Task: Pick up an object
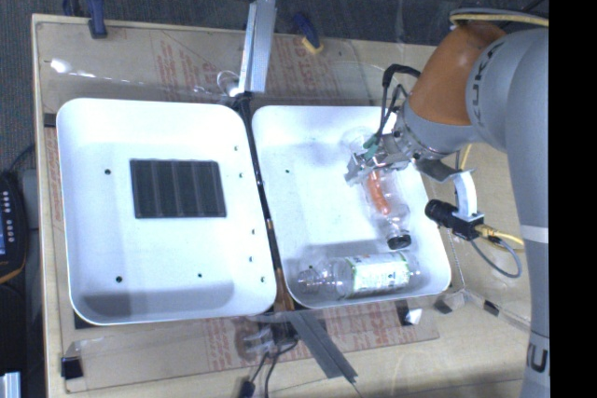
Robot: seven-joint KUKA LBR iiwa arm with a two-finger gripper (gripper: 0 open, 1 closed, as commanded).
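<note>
In the right bin (298,200) lies a small clear bottle (385,203) with orange contents and a black cap, pointing toward the bin's near right corner. My gripper (371,165) hangs right over the bottle's far end, very close to it or touching it. The gripper body hides that end of the bottle. A larger clear bottle (368,276) with a white label lies on its side along the right bin's near wall. A dark ribbed rectangular panel (177,188) lies flat in the middle of the left bin (84,135).
The grey arm with its orange band (457,79) comes in over the right bin's far right corner. A black cable and plug (457,219) hang beside the bin's right wall. A metal bar (256,42) stands at the back between the bins.
</note>
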